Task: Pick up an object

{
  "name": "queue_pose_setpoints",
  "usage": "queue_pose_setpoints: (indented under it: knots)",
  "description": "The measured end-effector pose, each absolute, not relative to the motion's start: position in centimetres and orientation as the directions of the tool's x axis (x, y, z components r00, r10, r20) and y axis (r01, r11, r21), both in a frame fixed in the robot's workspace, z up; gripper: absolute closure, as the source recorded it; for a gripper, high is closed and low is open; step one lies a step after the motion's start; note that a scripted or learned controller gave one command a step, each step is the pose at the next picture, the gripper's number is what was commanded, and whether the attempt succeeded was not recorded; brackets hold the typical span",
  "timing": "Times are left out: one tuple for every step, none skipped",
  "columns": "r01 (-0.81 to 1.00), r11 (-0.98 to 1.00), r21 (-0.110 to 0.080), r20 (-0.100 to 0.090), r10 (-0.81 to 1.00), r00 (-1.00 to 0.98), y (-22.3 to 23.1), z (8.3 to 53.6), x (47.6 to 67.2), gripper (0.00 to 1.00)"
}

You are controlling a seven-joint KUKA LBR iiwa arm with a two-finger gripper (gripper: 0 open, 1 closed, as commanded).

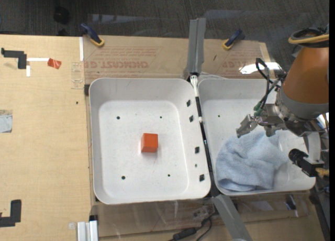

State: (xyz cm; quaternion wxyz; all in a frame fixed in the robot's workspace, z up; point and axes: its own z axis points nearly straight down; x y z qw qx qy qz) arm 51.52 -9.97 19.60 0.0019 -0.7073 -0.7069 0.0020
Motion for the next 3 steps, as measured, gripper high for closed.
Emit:
queue_pose_setpoints:
  knots:
    - [1.000, -0.006, -0.004, 0.000, 1.000, 0.006, -9.8, 11.0, 47.6, 0.00]
    - [1.000, -0.009, -0.004, 0.000, 1.000, 0.009, -9.9, 11.9, 47.7, 1.00]
    - [0.947, -0.320, -0.002, -0.002, 0.947, 0.320, -6.1, 19.1, 49.7, 1.00]
